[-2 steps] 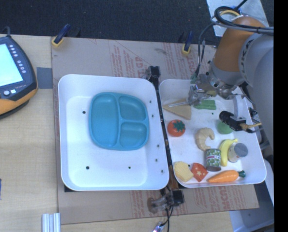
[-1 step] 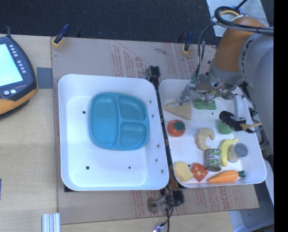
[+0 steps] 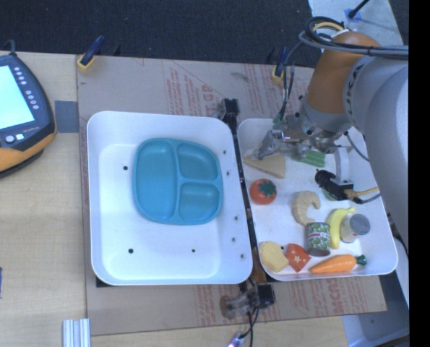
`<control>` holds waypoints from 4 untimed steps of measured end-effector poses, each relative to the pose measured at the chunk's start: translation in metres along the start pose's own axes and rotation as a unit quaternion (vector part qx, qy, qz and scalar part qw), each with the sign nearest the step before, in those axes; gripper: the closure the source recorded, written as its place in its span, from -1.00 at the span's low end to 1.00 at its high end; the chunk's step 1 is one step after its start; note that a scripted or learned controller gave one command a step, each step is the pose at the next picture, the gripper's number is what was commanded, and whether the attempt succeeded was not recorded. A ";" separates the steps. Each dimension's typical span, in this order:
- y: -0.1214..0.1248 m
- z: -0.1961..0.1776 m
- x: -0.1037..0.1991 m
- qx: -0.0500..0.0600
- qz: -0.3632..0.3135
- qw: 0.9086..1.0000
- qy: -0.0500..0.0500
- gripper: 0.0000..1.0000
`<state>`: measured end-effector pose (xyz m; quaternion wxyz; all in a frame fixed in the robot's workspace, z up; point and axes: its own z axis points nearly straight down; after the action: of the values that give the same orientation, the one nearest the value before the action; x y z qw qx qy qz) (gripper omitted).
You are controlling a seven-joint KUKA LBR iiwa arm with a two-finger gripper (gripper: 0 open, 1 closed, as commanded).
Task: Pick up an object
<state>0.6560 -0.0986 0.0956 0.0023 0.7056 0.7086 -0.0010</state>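
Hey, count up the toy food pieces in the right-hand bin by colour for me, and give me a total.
Red: 2, tomato, red piece
Yellow: 2, banana, yellow piece
Orange: 1, carrot
Tan: 2, wedge, croissant
Dark: 1, can
Total: 8

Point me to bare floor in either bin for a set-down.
Left bin: open floor along the walls all round the blue tray, widest below it. Right bin: crowded; small gap between tomato, croissant and can.
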 end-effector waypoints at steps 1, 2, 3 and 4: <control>0.001 -0.011 0.000 0.000 -0.001 1.000 0.001 1.00; 0.001 -0.022 -0.001 0.001 -0.002 1.000 0.001 1.00; 0.001 -0.097 0.022 0.002 0.000 1.000 0.002 1.00; 0.001 -0.097 0.022 0.003 0.000 1.000 0.002 -1.00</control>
<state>0.6563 -0.0763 0.1920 -0.0012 0.7055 0.7087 -0.0011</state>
